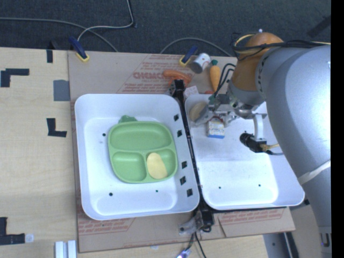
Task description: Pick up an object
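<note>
The gripper (220,113) sits low over the far end of the right bin (242,187), with the grey arm (301,101) and its orange band (248,71) sweeping in from the right above it. From where I stand, I cannot tell how its grip is set.

Just below the gripper lies a small white box with a blue and red label (216,129), touching or nearly touching it. Just to the left rests a pale tan rounded object (198,110) against the bin's far corner.

In the left bin (91,144) lies a green divided plate (142,150), with a yellow oval piece (157,165) in its lower right compartment.

Beyond the bins, on the cardboard, lie an orange carrot-shaped toy (214,75), a small white cup (201,62) and a red-orange sausage-shaped piece (176,74).
</note>
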